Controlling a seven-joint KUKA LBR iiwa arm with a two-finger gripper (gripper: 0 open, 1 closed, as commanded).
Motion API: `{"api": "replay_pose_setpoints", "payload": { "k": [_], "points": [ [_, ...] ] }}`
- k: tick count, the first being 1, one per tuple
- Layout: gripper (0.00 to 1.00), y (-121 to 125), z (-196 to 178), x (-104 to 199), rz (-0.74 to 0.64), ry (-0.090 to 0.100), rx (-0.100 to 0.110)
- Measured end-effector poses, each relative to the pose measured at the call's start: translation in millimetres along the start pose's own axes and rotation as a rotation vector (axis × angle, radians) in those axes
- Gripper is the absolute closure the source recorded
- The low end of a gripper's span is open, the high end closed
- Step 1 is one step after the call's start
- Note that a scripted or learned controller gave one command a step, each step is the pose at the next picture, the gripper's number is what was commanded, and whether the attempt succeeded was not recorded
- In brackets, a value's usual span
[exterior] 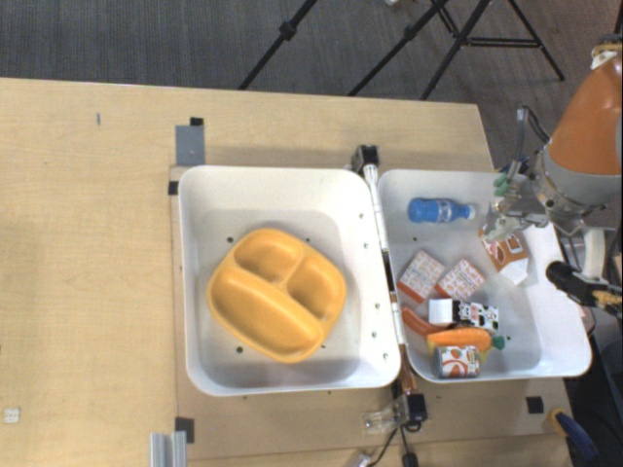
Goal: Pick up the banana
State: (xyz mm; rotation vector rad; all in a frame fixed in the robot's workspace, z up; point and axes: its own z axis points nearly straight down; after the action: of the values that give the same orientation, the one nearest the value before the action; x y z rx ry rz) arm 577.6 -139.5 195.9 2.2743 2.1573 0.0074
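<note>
Small cartons (458, 359) crowd right bin's (574, 363) near edge; claw (503, 220) state unclear.

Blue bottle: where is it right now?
In the camera view, the blue bottle lies on its side at the far end of the right bin, beside the gripper.

Two shallow white plastic bins are set side by side on the pale wooden bench (88, 261). In the left bin (195, 290) a yellow three-compartment plastic plate (277, 293) is placed near the middle. In the right bin (565, 353), a blue plastic bottle (438, 210) is laid at the far end, two red-and-white checked packets (440, 277) near the middle, and an orange carrot (459, 339) at the near end.
</note>
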Motion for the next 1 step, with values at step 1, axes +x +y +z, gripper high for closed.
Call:
{"api": "replay_pose_setpoints", "payload": {
  "k": [1],
  "points": [
    [0.00, 76.0, 92.4, 47.4, -0.129, 0.001, 0.001]
  ]
}}
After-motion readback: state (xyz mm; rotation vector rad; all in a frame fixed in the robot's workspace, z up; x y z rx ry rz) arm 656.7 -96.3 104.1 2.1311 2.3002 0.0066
